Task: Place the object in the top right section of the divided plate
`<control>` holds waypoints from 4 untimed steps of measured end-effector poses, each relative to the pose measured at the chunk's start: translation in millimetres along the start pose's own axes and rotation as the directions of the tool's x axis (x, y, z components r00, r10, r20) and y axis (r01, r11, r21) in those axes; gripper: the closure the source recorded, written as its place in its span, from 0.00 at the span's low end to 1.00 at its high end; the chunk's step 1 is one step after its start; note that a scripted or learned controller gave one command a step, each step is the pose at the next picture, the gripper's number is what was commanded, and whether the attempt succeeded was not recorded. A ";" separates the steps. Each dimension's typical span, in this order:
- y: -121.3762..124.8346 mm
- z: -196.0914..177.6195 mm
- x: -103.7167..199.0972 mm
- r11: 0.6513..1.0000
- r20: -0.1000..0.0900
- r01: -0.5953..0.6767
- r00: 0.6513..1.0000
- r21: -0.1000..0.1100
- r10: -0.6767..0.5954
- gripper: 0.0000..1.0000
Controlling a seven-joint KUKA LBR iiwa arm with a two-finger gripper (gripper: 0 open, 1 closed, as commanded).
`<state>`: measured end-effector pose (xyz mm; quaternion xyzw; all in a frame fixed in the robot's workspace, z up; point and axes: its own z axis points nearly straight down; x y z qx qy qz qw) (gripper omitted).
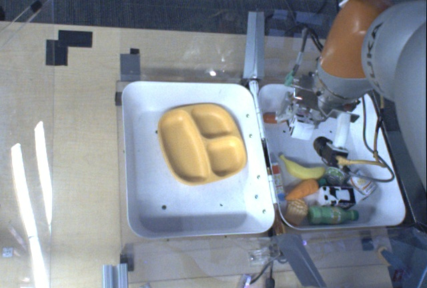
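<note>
All the toys lie to the right of the yellow divided plate [200, 143], in the other white bin [395, 212]. Nearest to us in that bin are a green bottle [332, 215] and a small brown lump [295, 211]. Just behind them are an orange carrot [301, 189] and a black-and-white toy [335, 196]. Behind those is a yellow banana [300, 168]. They all sit close together, some touching.

Farther back, and also right of the plate, the gripper [298, 109] hangs over the far end of that bin. I cannot tell if it is open or closed, and I see nothing held in it. So the object to move is most likely one of the toys in the pile, but I cannot tell which.

What could go wrong? The toys are so crowded that the gripper may bump a neighbor or grab two at once. The banana and bottle are round and smooth, so they could slip out. On the way to the plate, a toy could hit the wall between the bins. The top right section [212, 121] is small, so a long toy might roll into the next part.
</note>
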<state>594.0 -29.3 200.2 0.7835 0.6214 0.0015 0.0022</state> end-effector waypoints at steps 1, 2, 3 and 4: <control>-74.9 15.5 57.4 0.985 -0.002 0.170 0.985 0.003 -0.170 1.00; -75.0 -12.0 110.0 0.975 -0.003 0.220 0.975 0.000 -0.220 1.00; -44.3 1.4 114.4 0.967 -0.002 0.253 0.967 0.002 -0.253 1.00; -44.2 1.1 114.5 0.967 -0.002 0.253 0.967 0.001 -0.253 0.00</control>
